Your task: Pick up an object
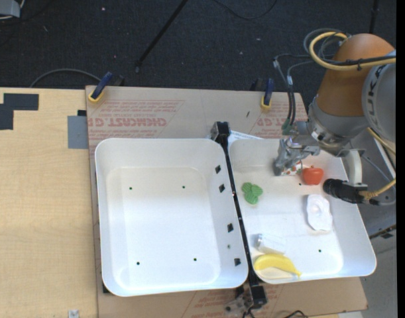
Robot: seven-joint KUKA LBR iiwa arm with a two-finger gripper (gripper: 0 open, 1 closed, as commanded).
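The task names no particular object, so we count as candidates everything lying in the right bin. Closest to the action is a small red object, tomato-like, sitting on the bin floor near the far right side. Just left of it we see the gripper, hanging low over the far part of that bin beneath the arm. We cannot tell how its jaws stand: the metal parts blur together at this size, and we see nothing that is plainly between them. The red object looks to be beside the gripper, resting on the floor, not in its hold.

Moving outward, a green lumpy piece lies near the divider between the bins, a white crumpled thing lies toward the right wall, and at the near end we find a small white packet with a yellow banana just in front of it, close to the near rim. All of them rest on the floor of the bin.

The left bin holds no object that we can make out.

Our judgement is that the pick is not yet done: the gripper is down near the red object, which seems the likely target, but the grasp, the closing and the lift all appear to remain.
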